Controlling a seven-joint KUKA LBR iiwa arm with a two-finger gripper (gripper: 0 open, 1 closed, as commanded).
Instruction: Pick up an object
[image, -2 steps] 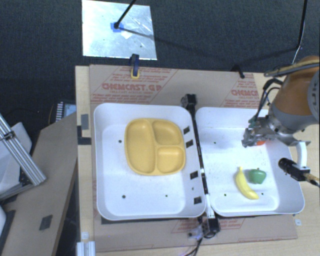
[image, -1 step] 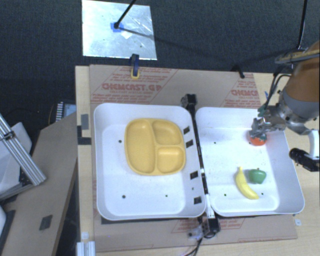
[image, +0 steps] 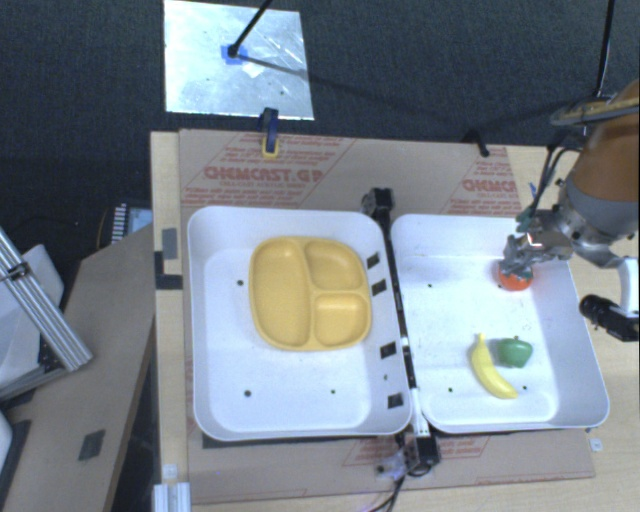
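Note:
In the right bin (image: 560, 405) lie a yellow banana (image: 491, 370), a green pepper-like piece (image: 515, 351) touching it, and a small orange-red object (image: 516, 281) further back. My gripper (image: 520, 262) comes in from the right and sits directly on top of the orange-red object, hiding its upper part. From this angle the fingertips blend into the object.
The left bin (image: 215, 400) holds a yellow divided plate (image: 308, 292). A black hinge strip (image: 395, 330) separates the bins. The arm's grey body and orange band (image: 605, 170) overhang the right bin's far right corner. A black clamp (image: 610, 312) juts in at the right edge.

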